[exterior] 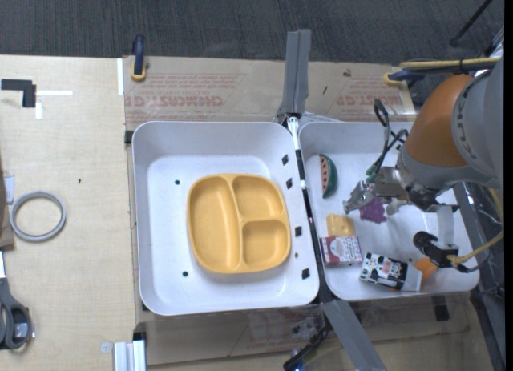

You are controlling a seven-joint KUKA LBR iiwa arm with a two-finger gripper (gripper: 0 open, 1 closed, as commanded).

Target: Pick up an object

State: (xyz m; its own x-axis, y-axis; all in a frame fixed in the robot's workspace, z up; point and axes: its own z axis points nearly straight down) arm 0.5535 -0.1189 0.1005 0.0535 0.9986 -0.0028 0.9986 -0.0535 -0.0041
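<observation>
My gripper point(362, 198) hangs over the middle of the right bin point(449, 281), at the end of the grey arm with the orange band point(433, 125). A small purple object point(373, 211) sits right at the gripper's lower edge, touching or just under it; I cannot tell whether it is held. Left of the gripper lies a watermelon-slice toy point(327, 175). Below it are a yellow block point(340, 224), a small red-brown box point(341, 250) and a black-and-white box point(385, 271). An orange item point(426, 265) lies at the bin's lower right.
The left bin point(152, 225) holds a yellow divided plate point(239, 223). A grey divider bar point(296, 73) runs between the bins at the back. On the wooden bench at left lie a grey ring point(36, 215) and scissors point(14, 321). Cables hang beside the arm.
</observation>
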